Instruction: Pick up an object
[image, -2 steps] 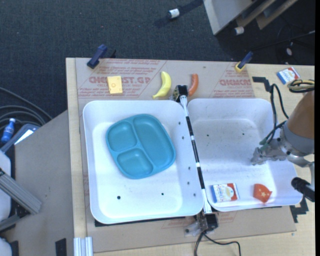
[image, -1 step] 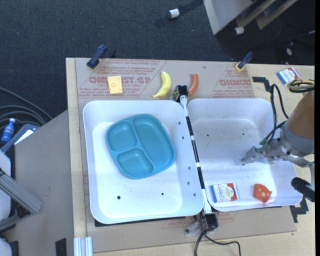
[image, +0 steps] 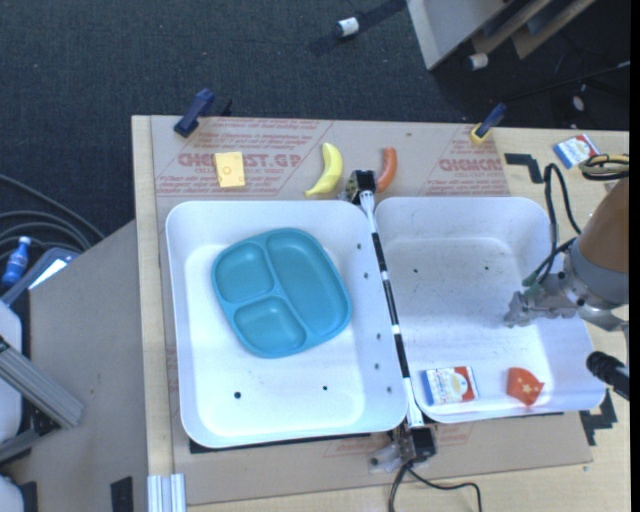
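Right now I see the grey arm (image: 605, 262) reaching in from the right over the right-hand shallow white bin (image: 450, 215), with its claw (image: 522, 308) low above the bin floor near the right wall. How the claw stands I cannot tell; its tip is a small grey blur from this angle, and I see nothing between its tips.

Near the front edge of that same bin lie two things: a small flat white card or packet with a blue and red print (image: 447, 385) towards the front-left corner, and a red-orange wedge-shaped piece with a yellow spot (image: 524, 385) to its right. They lie near each other but apart, and both sit well clear of the claw (it hangs further back in the bin).

The left-hand shallow white bin (image: 200, 330) holds a light blue plastic plate with three compartments (image: 281, 291), lying flat and slightly turned.

Behind the bins, on the cardboard-covered surface (image: 260, 155), I see a yellow toy banana (image: 326, 170), an orange-red curved toy (image: 386, 169) beside it, and a small yellow square tag (image: 229, 171) further left.
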